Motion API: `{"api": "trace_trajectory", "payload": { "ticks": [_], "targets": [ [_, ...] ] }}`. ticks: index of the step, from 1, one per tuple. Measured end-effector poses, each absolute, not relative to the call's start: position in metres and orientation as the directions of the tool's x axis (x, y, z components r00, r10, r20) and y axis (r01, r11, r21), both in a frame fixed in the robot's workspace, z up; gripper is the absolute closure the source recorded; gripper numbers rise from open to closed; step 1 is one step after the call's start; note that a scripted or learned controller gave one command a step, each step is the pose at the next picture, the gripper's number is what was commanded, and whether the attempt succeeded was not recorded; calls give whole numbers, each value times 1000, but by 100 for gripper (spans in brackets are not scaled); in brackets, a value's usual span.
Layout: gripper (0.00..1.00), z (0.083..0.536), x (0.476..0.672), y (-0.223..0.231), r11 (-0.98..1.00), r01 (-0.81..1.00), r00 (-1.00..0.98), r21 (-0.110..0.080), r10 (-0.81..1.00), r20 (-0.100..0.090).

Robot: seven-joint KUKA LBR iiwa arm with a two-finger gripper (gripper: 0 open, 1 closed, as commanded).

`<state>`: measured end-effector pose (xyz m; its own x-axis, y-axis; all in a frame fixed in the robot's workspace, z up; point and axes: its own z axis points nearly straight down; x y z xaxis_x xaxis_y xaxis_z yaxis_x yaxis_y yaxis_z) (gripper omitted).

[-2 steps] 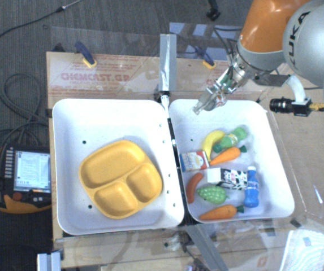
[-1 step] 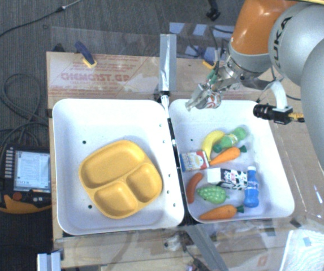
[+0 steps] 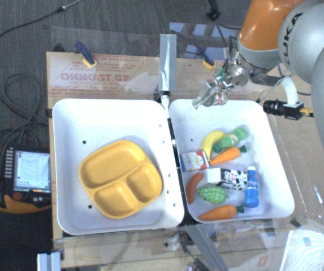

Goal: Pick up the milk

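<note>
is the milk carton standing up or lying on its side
Lying on its side: the milk carton shows its long cow-patterned face, flat on the right bin's floor.

Light: even, bright — soft shadows inside both bins (image 3: 65,168).
Glare: faint sheen, lower right.
Focus: gripper (image 3: 211,96) slightly blurred.

gripper (image 3: 217,92) seen above far rim of right bin (image 3: 275,151) | milk carton (image 3: 227,177) lying among toy food in right bin | yellow divided tray (image 3: 121,177) set in left bin (image 3: 71,129)
</note>
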<state>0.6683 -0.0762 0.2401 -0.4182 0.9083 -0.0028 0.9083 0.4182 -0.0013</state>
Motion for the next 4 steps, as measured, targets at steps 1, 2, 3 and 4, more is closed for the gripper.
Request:
{"api": "trace_trajectory", "payload": {
  "ticks": [1,2,3,4],
  "targets": [
    [100,252,669,-55,501,865,-501,0,865,-3],
    [100,245,669,-44,558,830,-558,-1,830,-3],
    [100,247,669,-38,596,803,-596,-1,803,-3],
    [100,257,669,-15,695,719,-695,0,719,-3]
  ]
}}
